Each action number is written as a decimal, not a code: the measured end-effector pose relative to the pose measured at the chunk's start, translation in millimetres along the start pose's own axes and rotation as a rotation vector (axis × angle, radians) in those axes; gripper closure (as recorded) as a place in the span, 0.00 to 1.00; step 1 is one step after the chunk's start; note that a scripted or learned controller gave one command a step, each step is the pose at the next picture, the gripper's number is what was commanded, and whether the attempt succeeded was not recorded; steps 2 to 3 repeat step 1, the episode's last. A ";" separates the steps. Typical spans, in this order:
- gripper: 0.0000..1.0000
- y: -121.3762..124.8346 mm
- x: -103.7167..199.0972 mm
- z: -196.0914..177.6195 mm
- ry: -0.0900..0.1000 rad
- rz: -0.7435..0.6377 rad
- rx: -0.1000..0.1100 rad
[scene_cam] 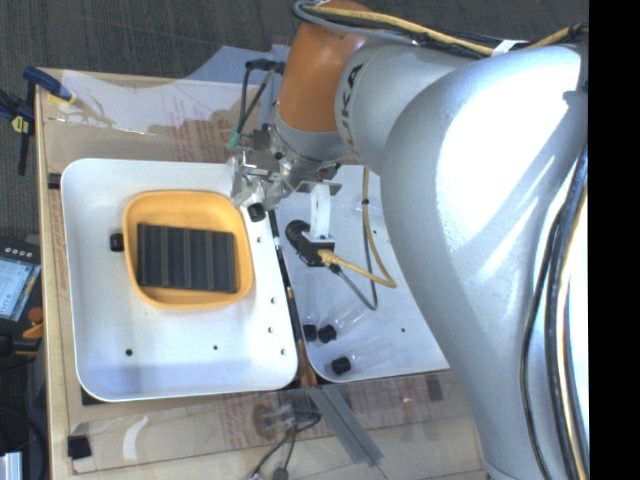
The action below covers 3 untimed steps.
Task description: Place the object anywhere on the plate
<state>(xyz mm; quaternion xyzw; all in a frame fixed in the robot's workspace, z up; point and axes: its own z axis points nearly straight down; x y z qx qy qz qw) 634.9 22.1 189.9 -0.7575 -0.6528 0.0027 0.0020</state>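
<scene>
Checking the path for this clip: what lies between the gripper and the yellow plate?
In the camera view, a bare strip of white bin floor separates the gripper from the yellow plate's upper right rim.

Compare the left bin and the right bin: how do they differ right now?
The left bin holds a yellow plate with a dark ribbed centre; the right bin holds small dark pieces. The left bin lies fully in view; the right bin is largely covered by the arm. Both are shallow and white.
</scene>
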 end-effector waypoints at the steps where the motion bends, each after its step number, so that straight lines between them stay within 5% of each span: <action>1: 0.00 0.2 -0.1 -0.3 0.000 0.000 -0.001; 3: 0.00 0.2 -0.1 -0.3 0.000 0.000 -0.001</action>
